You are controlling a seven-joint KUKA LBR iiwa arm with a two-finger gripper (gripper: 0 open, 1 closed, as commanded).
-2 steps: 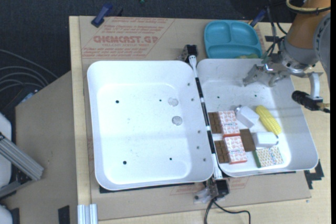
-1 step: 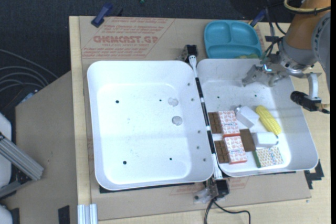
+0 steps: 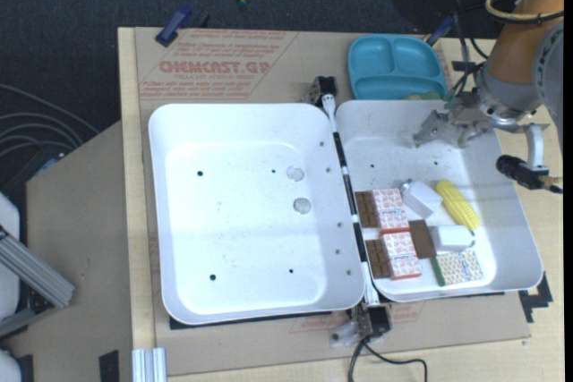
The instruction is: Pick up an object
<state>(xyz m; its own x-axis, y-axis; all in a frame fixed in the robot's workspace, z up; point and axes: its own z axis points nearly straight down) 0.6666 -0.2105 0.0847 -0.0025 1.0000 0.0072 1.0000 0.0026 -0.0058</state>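
Nearest you, boxes (image 3: 395, 233) with unreadable print, a corn cob (image 3: 457, 202) and white blocks (image 3: 421, 197) lie in the right bin (image 3: 510, 237). Board (image 3: 215, 67) behind reads "CHEMCAST GP", probably. Gripper (image 3: 445, 126) hovers at bin's back; can't tell jaw state.

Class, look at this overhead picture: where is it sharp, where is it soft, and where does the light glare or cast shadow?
Camera view: the corn cob and packets look fairly sharp; the gripper looks soft, slightly blurred; the left bin is bright white with little detail; soft shadow lies along its lower inner wall.
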